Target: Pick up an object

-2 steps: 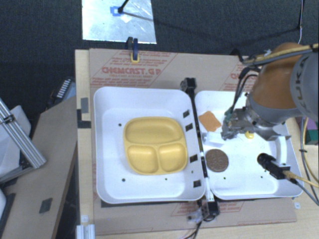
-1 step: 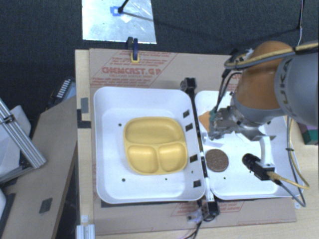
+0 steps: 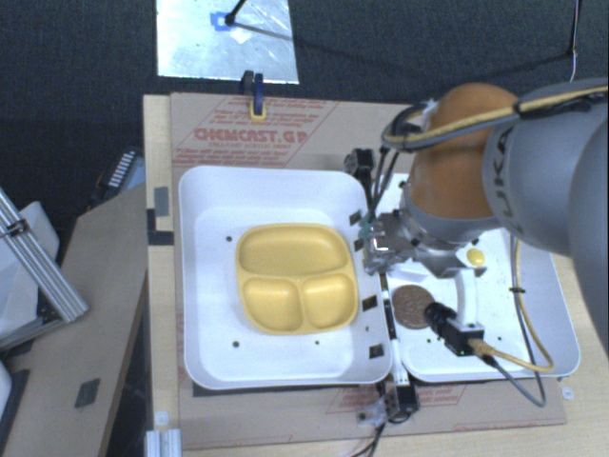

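Observation:
A yellow divided plate lies in the middle of the left white bin. In the right white bin, a brown round disc rests near the bin's left wall, and a small yellow piece sits just past it to the right. My gripper hangs low over the divide between the two bins, right of the plate's edge and just above the brown disc. The grey and orange wrist hides much of the gripper and of the right bin.
Both bins stand on a cardboard sheet with red print. A yellow clamp holds its far edge. A shiny metal panel lies beyond it. An aluminium frame stands at the left.

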Action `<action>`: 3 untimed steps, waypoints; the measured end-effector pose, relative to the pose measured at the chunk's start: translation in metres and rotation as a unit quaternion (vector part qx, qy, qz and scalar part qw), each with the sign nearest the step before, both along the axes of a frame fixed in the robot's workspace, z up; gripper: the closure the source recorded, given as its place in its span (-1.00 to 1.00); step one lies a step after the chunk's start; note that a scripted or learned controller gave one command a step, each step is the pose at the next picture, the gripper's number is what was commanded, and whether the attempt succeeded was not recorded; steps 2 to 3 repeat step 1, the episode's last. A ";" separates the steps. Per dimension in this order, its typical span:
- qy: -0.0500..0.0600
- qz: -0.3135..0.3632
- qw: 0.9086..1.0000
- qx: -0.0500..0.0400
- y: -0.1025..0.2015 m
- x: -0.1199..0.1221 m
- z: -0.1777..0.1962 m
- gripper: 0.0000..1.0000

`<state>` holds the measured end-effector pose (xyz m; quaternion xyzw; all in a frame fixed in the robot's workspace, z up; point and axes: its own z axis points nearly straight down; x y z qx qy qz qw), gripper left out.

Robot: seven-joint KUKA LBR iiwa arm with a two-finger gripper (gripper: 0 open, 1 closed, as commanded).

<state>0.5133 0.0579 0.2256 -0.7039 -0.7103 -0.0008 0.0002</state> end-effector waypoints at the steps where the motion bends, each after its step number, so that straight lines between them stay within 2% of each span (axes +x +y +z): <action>1: 0.000 -0.002 1.000 0.000 0.047 -0.001 0.009 1.00; 3: 0.000 -0.002 1.000 0.000 0.047 -0.001 0.009 1.00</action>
